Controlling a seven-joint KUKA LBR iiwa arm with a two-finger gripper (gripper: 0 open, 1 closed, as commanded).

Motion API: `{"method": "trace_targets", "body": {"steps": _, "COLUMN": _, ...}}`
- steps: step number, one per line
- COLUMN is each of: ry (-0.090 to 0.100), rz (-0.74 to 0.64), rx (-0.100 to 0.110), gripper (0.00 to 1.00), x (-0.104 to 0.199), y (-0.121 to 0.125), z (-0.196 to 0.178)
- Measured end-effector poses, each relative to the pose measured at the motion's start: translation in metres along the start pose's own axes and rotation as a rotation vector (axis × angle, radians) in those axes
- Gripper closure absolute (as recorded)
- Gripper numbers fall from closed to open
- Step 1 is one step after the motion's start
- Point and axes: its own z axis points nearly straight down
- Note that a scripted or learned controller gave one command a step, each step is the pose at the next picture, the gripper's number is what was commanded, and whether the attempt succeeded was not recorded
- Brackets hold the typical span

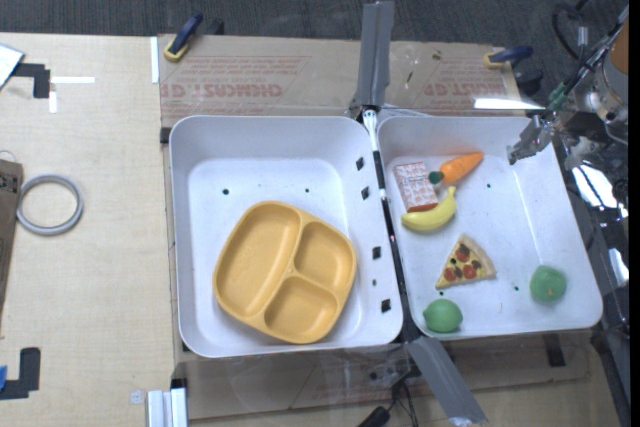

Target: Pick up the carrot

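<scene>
You could see little of the arm: it was cut off at the frame's right edge, and the gripper [528, 143] sat at about two o'clock over the right bin [575, 245], a tangle of grey metal and cables. Whether it was released or clenched, I cannot tell; nothing appeared to be in its grasp.

The carrot [460, 166] lay in the right bin toward eleven o'clock, a short orange cone with a green tip, tilted, well apart from the gripper. Just beside it at seven o'clock sat a small pinkish box [412, 185], its print too small to read, touching a smooth yellow banana [432, 214]. A pizza slice [465, 264] lay near the bin's middle. Two green balls rested low: one [442, 316] at seven o'clock against the rim, one [547, 284] at five o'clock.

The left bin [195, 245] held a glossy yellow plate [285, 272] with three sections.
</scene>
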Motion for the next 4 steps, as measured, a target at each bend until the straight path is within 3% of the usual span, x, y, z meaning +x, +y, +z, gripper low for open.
{"method": "trace_targets", "body": {"steps": 1, "ry": 0.000, "rz": -0.009, "rx": 0.000, "gripper": 0.00, "x": -0.009, "y": 0.000, "z": 0.001}}
{"method": "trace_targets", "body": {"steps": 2, "ry": 0.001, "rz": -0.254, "rx": 0.001, "gripper": 0.00, "x": 0.009, "y": 0.049, "z": 0.079}}
{"method": "trace_targets", "body": {"steps": 3, "ry": 0.000, "rz": -0.310, "rx": -0.003, "gripper": 0.00, "x": 0.042, "y": 0.074, "z": 0.160}}
{"method": "trace_targets", "body": {"steps": 4, "ry": 0.001, "rz": -0.232, "rx": -0.002, "gripper": 0.00, "x": 0.077, "y": 0.071, "z": 0.094}}
